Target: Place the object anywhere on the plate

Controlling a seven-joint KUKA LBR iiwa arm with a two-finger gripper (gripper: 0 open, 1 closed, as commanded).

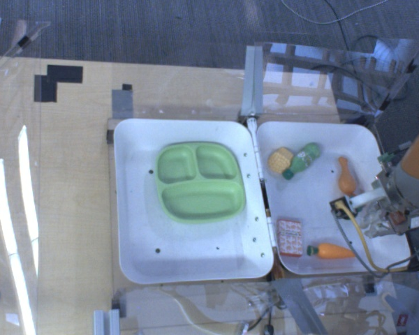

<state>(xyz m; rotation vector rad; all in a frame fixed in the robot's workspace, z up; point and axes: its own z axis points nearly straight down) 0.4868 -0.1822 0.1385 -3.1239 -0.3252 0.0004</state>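
1. In the left bin [126, 257] lay the green plate [199, 181], three compartments, flat and bare, with nothing resting on it.
2. The divider between the bins ran just right of the plate's edge; anything bound for the plate would have to cross it leftward.
3. In the right bin [366, 142], nearest the divider, sat a yellow corn piece [281, 160] touching a green bottle [302, 160], whose long axis tilted up to the right.
4. Below them lay a small red card [290, 236], flat, and beside it a carrot [329, 251], long axis roughly left to right, leafy end toward the card.
5. Further right an orange gourd-like piece [346, 177] stood near the bin's right side, long axis nearly up-down.
6. The gripper [377, 215] hung at the right edge of that bin; whether it was open or closed could not be told, and nothing was seen in its hold.
7. Judged from this, every candidate object lay left of the gripper, the gourd piece and carrot nearest, and no pick seemed made yet.
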